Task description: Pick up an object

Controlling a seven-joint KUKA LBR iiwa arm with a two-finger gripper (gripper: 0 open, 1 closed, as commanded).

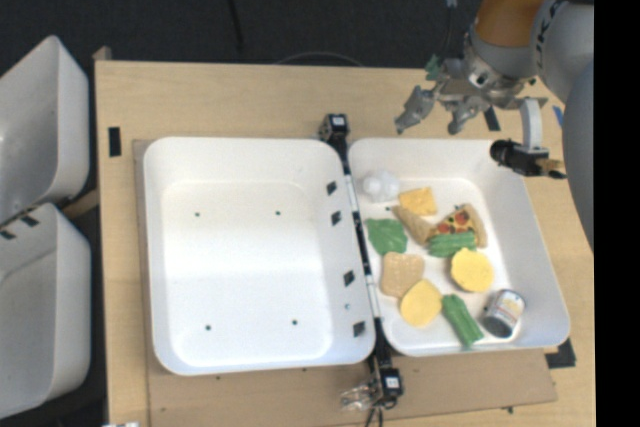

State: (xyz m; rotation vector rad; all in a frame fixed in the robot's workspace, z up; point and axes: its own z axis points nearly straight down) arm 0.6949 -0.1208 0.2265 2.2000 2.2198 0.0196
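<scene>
On the bench (pixel 240 85), the left bin (pixel 170 215) lay beside the right bin (pixel 530 245), which held the objects: a white ball (pixel 380 183) at its 10 o'clock, a pizza slice (pixel 460 225) near centre, yellow pieces (pixel 421 304) and a green stick (pixel 461 320) toward 6 o'clock, and a silver can (pixel 502 312) at 5 o'clock. The jaws (pixel 437 112) hung spread apart and held nothing, above the bin's 12 o'clock rim

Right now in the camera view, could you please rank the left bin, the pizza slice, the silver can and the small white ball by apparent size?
1. Left bin, by far the largest.
2. Pizza slice.
3. Silver can, close to the pizza slice in size, so this order is uncertain.
4. White ball, smallest.
</scene>
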